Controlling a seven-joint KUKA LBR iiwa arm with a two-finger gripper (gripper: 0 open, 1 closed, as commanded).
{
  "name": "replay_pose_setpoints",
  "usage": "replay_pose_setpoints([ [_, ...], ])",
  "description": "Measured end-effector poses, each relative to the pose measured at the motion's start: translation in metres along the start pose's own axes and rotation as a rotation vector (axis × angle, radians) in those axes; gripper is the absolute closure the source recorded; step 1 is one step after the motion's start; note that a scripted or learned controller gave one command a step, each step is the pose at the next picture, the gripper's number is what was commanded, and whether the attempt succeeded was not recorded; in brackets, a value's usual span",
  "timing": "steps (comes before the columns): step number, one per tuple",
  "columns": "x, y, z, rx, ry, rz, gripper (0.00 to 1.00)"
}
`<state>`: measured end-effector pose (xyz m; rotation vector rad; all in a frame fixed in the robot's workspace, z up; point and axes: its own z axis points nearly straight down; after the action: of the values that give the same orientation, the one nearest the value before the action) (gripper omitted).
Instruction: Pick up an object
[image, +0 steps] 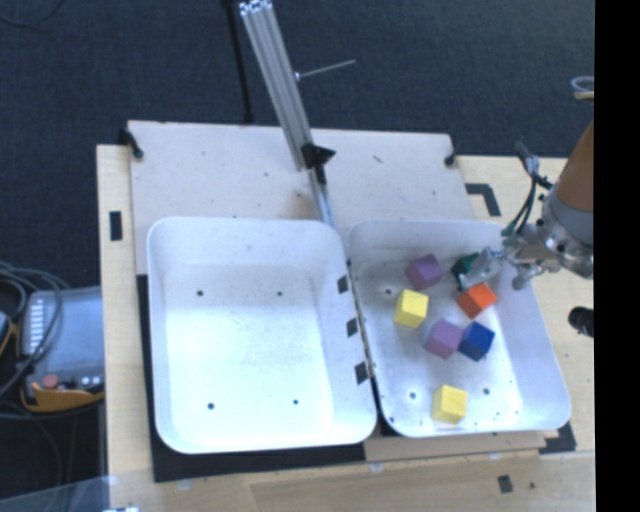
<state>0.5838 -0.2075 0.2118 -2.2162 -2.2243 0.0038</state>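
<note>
From above, the metallic end effector (487, 268) hangs over the right bin (535, 340), its opening impossible to judge, just above a matte orange cube (478, 298) among purple, yellow and blue blocks.

The arm (572, 200) reached in from the right edge of the camera view, its orange band showing at the top right above a grey wrist that sat low and tilted leftward. From the wrist the gripper (478, 268) stretched out to the left and slightly downward, a thin cable looping up along its upper side. Its tips were small and blurred at this slant, so how they stood could not be made out.
</note>
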Motion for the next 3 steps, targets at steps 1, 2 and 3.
replay_pose_setpoints([
  [1, 0.002, -0.005, 0.062, 0.002, 0.000, 0.004, 0.00],
  [2, 0.001, -0.006, 0.114, -0.001, -0.001, 0.006, 0.00],
  [3, 0.000, -0.004, 0.100, -0.008, -0.002, 0.012, 1.00],
])
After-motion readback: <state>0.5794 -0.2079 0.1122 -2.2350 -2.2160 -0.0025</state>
